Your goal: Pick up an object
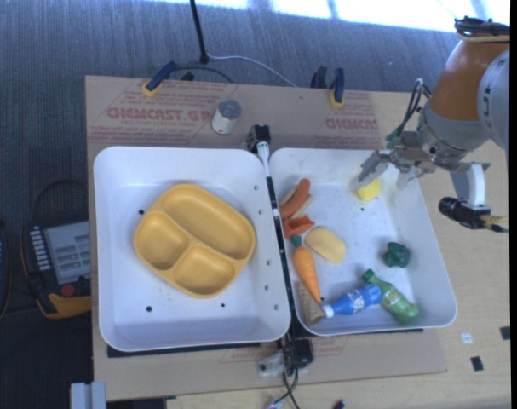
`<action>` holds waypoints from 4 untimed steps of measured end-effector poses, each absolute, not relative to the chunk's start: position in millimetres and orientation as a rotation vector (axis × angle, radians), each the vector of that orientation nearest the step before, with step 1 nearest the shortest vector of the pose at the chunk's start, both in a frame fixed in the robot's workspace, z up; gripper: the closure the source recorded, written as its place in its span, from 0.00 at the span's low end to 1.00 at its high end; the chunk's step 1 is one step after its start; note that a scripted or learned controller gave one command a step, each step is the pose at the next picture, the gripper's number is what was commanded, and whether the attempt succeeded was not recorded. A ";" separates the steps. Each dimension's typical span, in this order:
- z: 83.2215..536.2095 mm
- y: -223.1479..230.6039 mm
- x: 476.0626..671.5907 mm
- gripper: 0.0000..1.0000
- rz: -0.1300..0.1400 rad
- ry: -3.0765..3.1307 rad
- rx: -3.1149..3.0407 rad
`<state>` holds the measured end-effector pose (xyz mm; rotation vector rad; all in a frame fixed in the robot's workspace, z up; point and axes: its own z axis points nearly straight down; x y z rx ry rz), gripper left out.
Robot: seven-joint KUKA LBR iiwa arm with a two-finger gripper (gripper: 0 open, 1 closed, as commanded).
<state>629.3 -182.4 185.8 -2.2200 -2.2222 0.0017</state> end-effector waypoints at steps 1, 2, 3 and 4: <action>94.8 -120.2 639.9 0.00 0.002 -2.224 -2.221; 135.9 -80.7 632.6 0.00 0.005 -2.222 -2.221; 97.7 -91.9 616.8 0.00 0.000 -2.223 -2.221; 107.1 -92.7 616.1 1.00 0.004 -2.222 -2.221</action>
